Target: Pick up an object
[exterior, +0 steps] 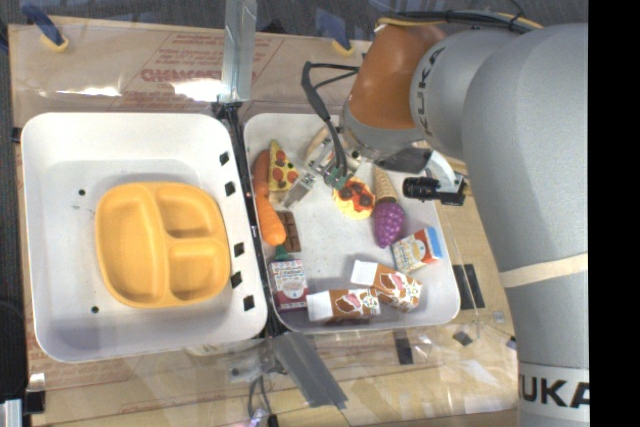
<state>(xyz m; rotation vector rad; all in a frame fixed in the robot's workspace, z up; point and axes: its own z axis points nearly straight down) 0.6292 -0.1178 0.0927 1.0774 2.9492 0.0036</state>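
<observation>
The right bin (328, 243) holds several toy foods. A pizza slice (282, 170) lies at its upper left, beside an orange carrot (270, 221) along the left wall. A yellow and red toy (355, 199), a cone (385, 183) and purple grapes (389, 222) sit in the middle right. My gripper (328, 170) hangs low over the bin's upper part, between the pizza slice and the yellow toy. I see nothing clearly held in it. The arm's orange band (390, 80) and grey body cover the bin's upper right corner.
Near the right bin's front lie a red juice box (290, 281), a brown carton (343, 305), a small white block (363, 272) and two more cartons (398, 289) (420, 248). A brown bar (291, 231) lies by the carrot. The left bin (60, 145) holds a yellow divided plate (160, 242).
</observation>
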